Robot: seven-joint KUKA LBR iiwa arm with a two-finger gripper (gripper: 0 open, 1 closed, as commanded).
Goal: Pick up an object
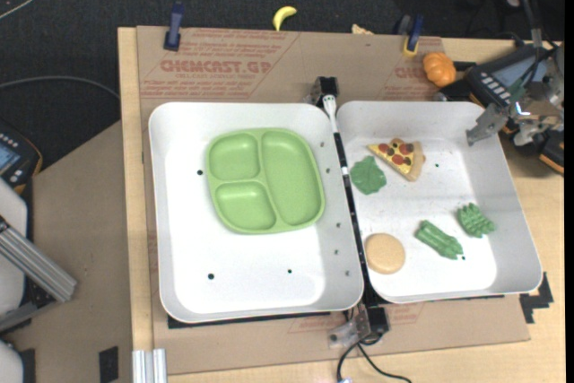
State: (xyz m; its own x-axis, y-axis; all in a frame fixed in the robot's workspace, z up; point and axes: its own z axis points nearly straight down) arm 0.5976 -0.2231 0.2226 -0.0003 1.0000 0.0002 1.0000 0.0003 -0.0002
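The right bin (502,193) holds a pizza slice (398,157), a green leafy piece (368,176), a round tan cookie (387,253), a long green vegetable (439,239) and a small green ridged piece (474,220). My gripper (489,123) hangs over the bin's far right corner, well to the right of the pizza slice and touching none of the objects. Nothing shows in its grasp. The left bin (179,193) carries a green divided plate (265,180).
An orange toy (439,67) and a yellow banana (284,15) lie on the cardboard (224,58) behind the bins. Blue clamps (173,27) (413,33) stand on the back edge. A black clip (326,89) sits where the bins meet.
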